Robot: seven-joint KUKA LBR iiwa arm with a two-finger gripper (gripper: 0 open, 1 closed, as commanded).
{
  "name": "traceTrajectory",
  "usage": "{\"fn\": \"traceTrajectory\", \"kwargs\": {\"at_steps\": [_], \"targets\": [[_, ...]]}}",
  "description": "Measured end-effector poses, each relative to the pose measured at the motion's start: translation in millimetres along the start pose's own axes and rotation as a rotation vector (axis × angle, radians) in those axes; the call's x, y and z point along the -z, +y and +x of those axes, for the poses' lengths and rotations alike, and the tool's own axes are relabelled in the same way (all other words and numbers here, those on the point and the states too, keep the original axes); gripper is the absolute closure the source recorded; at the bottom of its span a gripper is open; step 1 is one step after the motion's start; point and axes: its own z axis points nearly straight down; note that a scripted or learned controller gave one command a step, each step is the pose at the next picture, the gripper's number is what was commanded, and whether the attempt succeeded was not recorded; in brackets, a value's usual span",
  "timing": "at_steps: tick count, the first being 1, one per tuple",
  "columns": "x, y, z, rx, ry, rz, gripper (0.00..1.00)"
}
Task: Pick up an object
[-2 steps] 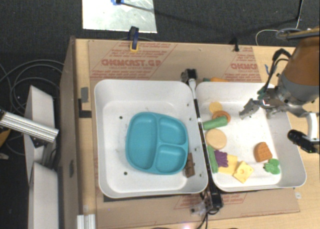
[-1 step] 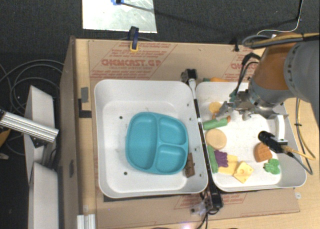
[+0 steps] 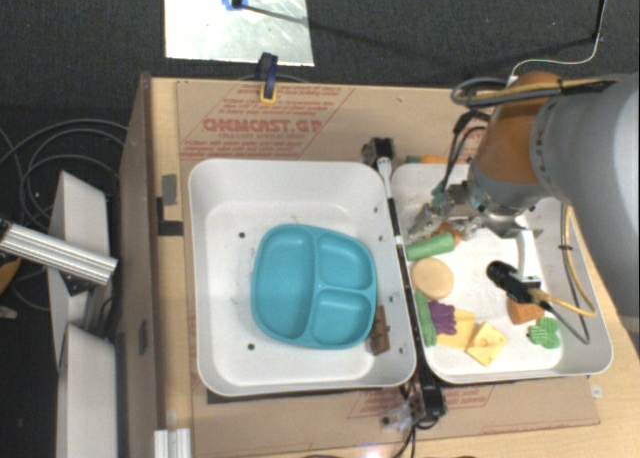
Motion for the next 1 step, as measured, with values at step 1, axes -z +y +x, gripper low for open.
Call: {"fn": "traceTrajectory", "kwargs": {"at_steps": [1], "targets": [[13.8, 1.3, -1.3, -0.001, 0.0, -0.006, 1.0]]}}
